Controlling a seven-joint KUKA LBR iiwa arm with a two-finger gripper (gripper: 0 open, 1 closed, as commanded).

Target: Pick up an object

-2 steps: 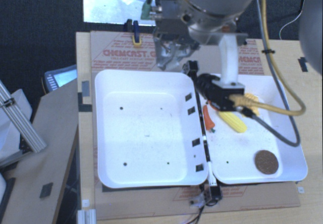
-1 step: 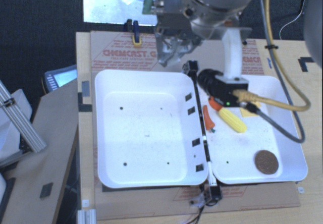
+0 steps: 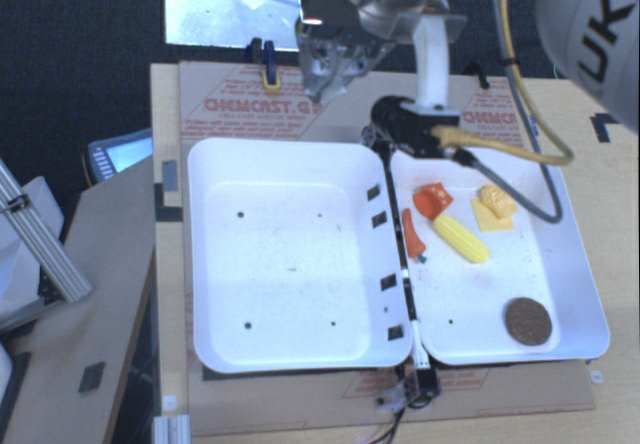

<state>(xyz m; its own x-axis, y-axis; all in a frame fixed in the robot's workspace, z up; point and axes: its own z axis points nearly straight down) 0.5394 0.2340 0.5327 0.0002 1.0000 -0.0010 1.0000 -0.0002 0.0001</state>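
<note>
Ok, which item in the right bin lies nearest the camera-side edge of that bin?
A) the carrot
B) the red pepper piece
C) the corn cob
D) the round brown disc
D: the round brown disc sits lowest in the right bin, below the corn cob, carrot and red pepper piece.

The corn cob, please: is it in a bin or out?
In: the corn cob lies on the right bin's floor, beside the carrot.
</note>
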